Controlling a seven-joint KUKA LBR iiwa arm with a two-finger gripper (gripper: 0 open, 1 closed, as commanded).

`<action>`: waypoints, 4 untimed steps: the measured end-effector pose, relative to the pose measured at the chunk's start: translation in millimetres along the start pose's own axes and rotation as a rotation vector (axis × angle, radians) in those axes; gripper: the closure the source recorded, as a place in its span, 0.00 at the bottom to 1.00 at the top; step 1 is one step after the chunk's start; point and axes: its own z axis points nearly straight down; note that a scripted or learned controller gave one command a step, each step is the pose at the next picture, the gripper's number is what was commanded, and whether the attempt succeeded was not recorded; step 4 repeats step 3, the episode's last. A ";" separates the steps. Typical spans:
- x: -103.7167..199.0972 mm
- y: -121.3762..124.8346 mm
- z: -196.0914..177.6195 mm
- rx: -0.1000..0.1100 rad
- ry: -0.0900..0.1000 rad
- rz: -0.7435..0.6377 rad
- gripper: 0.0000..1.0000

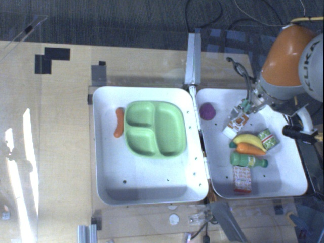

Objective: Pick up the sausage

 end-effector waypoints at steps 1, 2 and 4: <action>-8.9 -7.9 38.3 -0.020 -0.012 0.298 1.00; -54.9 -51.4 45.3 -0.049 -0.045 0.122 1.00; -44.7 -82.1 38.9 -0.026 -0.016 0.577 1.00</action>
